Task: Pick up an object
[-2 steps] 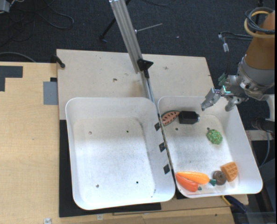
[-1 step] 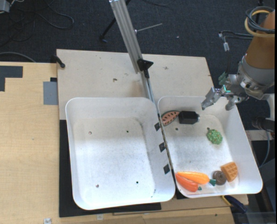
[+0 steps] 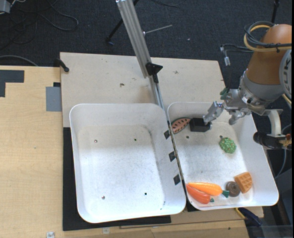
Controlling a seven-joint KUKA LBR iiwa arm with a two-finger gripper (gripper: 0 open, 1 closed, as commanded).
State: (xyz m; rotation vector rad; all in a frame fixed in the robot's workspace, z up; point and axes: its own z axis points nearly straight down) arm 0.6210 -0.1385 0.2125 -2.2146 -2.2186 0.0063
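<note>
Where the arm reaches in from the right, its tool hangs low over the far left corner of the right bin, its dark tip just beside a brown, striped oval object that lies against the bin's left wall. Whether the tool is spread or pressed together cannot be told from this slant, and nothing can be seen held in it. A green knobbly object lies near the middle of that bin, apart from the tool. Along the near edge of the same bin sit an orange carrot-shaped toy touching a red piece, then a small dark round thing, then an orange waffle-patterned block toward the right. The left bin stands just beside the right one on the bench, and a slanted metal rail rises from between the two bins.
</note>
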